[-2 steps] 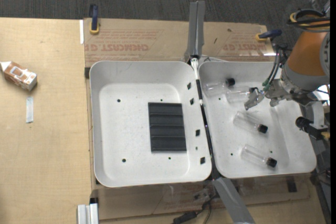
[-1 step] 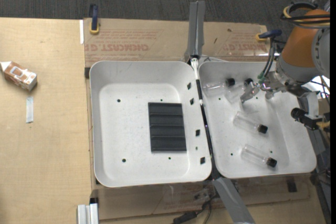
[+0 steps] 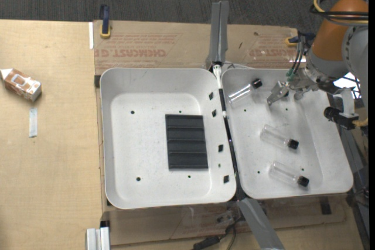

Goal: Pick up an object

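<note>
The end effector is seen at the upper right of the frame, low over the back part of the right bin, with the grey arm and its orange band above it. Nothing is seen between its fingers; how far they are spread cannot be told from this slanted view.

Three clear vials with black caps lie on their sides in the right bin: the upper vial just left of the end effector, the middle vial near the bin's centre, the lower vial toward the lower right. The upper vial is nearest and is taken as the likely target.

The vials are judged light, rigid, smooth and slippery, probably plastic or glass, so possibly fragile. Being round, they are expected to roll if nudged. Hold should be taken across the clear body, fingers set square to the long axis, near mid-length.

A black ribbed block lies flat in the left bin. A small carton sits on the counter at far left.
</note>
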### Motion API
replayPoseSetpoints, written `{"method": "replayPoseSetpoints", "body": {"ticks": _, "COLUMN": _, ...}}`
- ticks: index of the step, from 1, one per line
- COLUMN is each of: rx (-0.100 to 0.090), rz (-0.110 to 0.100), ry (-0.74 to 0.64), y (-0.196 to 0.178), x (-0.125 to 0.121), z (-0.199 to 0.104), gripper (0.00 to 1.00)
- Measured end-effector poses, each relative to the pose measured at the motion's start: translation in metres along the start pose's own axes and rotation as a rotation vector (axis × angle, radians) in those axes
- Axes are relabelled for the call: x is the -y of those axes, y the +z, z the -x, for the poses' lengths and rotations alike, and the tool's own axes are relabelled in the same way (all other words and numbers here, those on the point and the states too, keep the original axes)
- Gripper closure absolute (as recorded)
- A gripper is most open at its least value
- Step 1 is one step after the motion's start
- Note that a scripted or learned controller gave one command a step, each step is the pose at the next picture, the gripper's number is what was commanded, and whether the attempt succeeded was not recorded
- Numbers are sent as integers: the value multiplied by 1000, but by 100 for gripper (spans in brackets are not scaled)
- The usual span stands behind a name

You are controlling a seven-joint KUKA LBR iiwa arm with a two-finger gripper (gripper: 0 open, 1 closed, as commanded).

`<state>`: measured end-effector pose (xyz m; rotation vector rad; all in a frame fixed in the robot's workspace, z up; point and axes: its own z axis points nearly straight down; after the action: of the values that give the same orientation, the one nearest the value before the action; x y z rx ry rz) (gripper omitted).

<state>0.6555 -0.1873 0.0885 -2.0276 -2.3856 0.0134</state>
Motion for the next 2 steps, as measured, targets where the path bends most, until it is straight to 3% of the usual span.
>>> {"method": "replayPoseSetpoints", "body": {"ticks": 1, "rx": 3, "rz": -2, "ry": -2, "y": -9, "x": 1, "z": 1, "gripper": 100}}
{"method": "replayPoseSetpoints", "body": {"ticks": 2, "rx": 3, "rz": -2, "ry": -2, "y": -9, "x": 1, "z": 0, "gripper": 0}}
